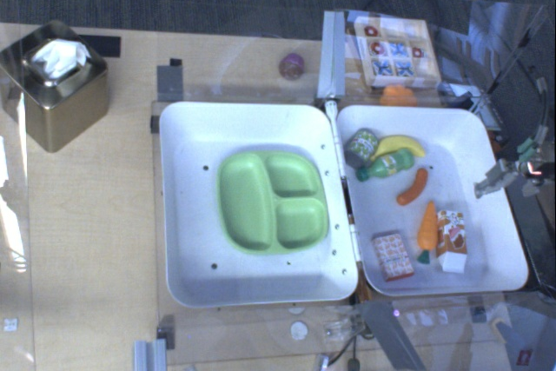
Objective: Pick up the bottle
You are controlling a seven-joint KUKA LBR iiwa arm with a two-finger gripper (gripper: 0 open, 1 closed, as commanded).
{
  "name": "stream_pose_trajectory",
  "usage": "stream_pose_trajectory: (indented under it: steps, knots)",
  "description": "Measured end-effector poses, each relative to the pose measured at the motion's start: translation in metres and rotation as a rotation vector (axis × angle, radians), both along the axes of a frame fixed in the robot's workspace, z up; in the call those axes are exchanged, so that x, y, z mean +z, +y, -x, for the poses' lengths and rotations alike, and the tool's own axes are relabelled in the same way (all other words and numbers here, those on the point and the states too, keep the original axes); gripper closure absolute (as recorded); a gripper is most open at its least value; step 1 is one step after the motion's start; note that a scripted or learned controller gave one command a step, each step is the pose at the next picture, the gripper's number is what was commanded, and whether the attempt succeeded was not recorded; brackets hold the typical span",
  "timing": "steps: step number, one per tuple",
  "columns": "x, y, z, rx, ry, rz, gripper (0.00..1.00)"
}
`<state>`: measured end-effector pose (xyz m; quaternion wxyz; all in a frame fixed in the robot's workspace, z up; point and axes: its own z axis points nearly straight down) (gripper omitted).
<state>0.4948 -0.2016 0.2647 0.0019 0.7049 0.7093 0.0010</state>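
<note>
Although the bottle (387, 165) is lying on its side in the right bin (486, 135), it is looking like an easy thing to lift: small, green, most likely a light hollow plastic toy, stiff enough not to crush. It is resting in the upper left part of that bin, with its cap pointing down-left toward the wall shared with the left bin (187, 274). A banana (401, 145) is touching it along the upper side, and a greyish round item (362, 145) is sitting just beside its neck. A sausage (413, 186) is lying near its lower right end, apart from it.

Its smooth round body is probably going to be slippery and apt to roll, so I am judging the best hold to be across the middle of the body, fingers closing on the two long sides, clear of the banana.

At the bin's right edge the pincer (499, 178) is hanging, well apart from the bottle and carrying nothing visible; whether its fingers are spread or closed I cannot tell. A green divided tray (271, 202) is lying in the left bin.
</note>
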Motion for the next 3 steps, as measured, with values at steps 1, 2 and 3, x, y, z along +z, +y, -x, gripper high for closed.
stream_pose_trajectory:
  steps: [1, 2, 3]
  knots:
    - [0.027, 0.004, -0.027, -0.216, -0.003, 0.0, 0.0]
    - [-0.114, 0.069, -0.082, -0.059, 0.002, -0.002, 0.0]
    - [-0.165, 0.099, -0.147, -0.139, -0.002, 0.002, 0.0]
